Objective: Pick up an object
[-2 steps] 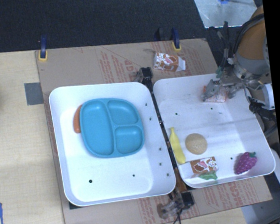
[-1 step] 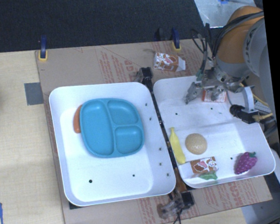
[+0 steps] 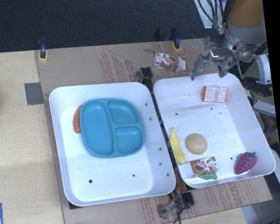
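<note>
The gripper (image 3: 209, 69) hangs over the far rim of the right-hand shallow white plastic bin (image 3: 242, 116), at its upper edge, with its two dark fingers spread apart and nothing between them. Above it the grey arm with its orange band (image 3: 245, 12) reaches in from the right.

Just below and slightly right of the gripper, inside the right bin near its far wall, lies a small flat orange-and-white carton (image 3: 214, 93), apart from the fingers. Just outside the bin, on the brown cardboard sheet (image 3: 108, 62) left of the gripper, sits a small crumpled red-and-white packet (image 3: 167, 61).

Further down the right bin, a slim yellow banana-shaped toy (image 3: 176, 145) lies along the left wall, with a round tan bun-like piece (image 3: 196, 143) just beside it. Near the front wall rests a small red-and-white printed box (image 3: 204, 165) with a green leafy piece (image 3: 208, 176) touching its lower edge. In the front right corner sits a purple bunch of toy grapes (image 3: 245, 162).

The left-hand shallow white plastic bin (image 3: 113, 180) holds a light blue three-compartment plastic tray (image 3: 112, 126), and an orange sausage-shaped toy (image 3: 76, 120) peeks out from under the tray's left edge.

Both bins sit side by side on the cardboard, which lies on the pale wooden counter (image 3: 15, 165).
</note>
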Available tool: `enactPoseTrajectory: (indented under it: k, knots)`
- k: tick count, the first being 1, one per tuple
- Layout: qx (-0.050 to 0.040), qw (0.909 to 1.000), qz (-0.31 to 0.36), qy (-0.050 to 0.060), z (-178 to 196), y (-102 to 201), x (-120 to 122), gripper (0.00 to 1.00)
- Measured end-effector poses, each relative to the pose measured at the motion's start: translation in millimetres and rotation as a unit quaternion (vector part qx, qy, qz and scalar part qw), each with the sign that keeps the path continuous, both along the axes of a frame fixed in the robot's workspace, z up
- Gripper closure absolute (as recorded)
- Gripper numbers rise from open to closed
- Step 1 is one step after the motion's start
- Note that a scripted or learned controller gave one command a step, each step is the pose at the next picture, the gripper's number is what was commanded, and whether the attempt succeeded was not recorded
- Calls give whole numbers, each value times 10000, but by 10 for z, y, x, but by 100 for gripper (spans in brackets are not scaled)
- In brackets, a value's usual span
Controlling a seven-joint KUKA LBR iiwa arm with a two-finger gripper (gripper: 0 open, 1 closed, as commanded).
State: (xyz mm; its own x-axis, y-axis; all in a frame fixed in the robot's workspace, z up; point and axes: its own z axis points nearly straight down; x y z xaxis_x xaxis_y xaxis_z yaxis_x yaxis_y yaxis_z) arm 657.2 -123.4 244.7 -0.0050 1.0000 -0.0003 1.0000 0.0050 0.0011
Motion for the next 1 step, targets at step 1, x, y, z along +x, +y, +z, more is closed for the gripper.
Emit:
enactPoseTrajectory:
  k: [1]
  knots:
    - [-5,10000,-4,30,-376,-207,-910,0]
